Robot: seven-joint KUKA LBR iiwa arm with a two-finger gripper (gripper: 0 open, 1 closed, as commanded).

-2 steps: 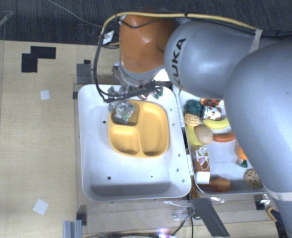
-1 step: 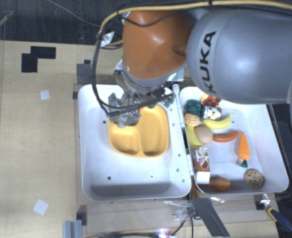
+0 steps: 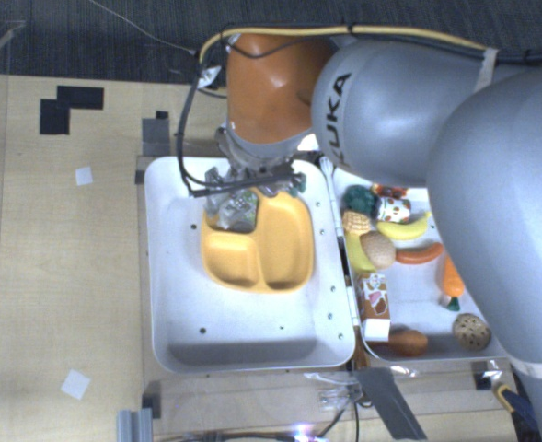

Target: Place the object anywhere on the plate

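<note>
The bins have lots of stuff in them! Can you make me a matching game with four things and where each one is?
Things:
1. yellow plate
2. banana
3. gripper
4. brown speckled ball

Places:
A. near corner of the right bin
B. over the far left part of the plate
C. middle of the left bin
D. right bin, far end, among the toy food

Pairs: 1-C, 2-D, 3-B, 4-A
</note>
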